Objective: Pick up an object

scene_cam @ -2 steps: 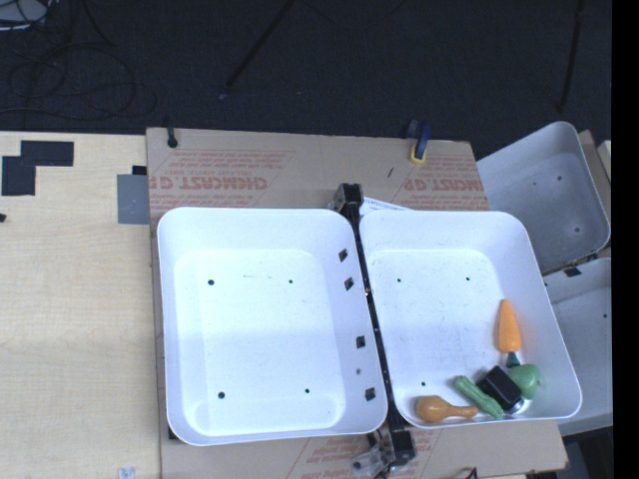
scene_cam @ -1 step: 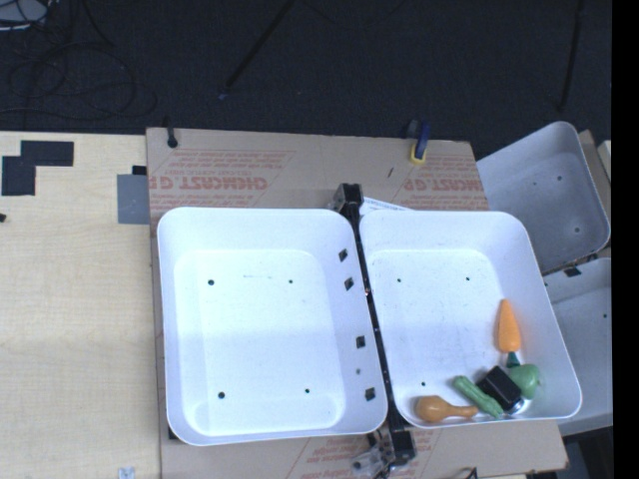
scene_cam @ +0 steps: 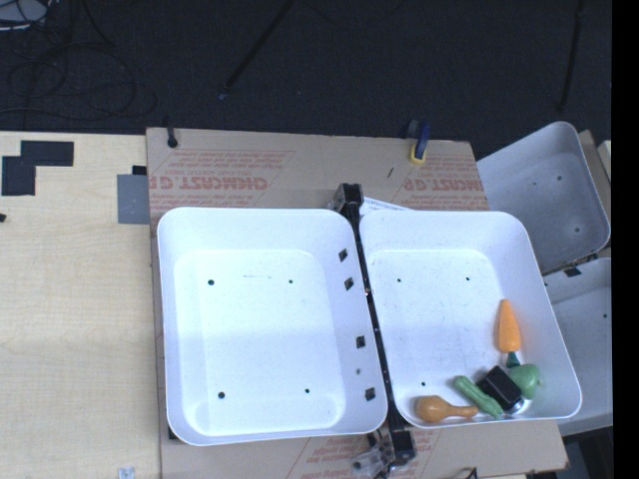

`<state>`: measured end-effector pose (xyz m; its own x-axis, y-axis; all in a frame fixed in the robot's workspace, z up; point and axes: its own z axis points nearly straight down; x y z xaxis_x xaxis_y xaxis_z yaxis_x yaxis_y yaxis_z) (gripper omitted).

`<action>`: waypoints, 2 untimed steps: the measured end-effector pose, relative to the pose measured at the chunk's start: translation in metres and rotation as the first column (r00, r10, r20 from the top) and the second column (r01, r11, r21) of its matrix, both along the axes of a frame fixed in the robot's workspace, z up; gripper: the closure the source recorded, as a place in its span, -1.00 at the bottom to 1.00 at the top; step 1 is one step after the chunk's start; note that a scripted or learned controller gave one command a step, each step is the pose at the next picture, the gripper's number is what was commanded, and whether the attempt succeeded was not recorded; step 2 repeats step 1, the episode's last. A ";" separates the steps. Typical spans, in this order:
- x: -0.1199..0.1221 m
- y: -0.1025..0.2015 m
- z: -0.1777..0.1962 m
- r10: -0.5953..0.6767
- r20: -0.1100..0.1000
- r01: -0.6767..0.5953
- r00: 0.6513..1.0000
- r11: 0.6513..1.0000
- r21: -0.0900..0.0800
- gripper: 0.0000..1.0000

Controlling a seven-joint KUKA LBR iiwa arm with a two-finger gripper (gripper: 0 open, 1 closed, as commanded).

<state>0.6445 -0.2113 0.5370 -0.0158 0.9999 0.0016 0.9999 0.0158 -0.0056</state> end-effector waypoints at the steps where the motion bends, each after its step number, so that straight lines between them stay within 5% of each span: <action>1: 0.000 0.000 0.000 0.000 0.000 0.000 1.000 1.000 0.000 1.00; 2: 0.000 0.000 0.000 0.000 0.000 0.000 1.000 1.000 0.000 1.00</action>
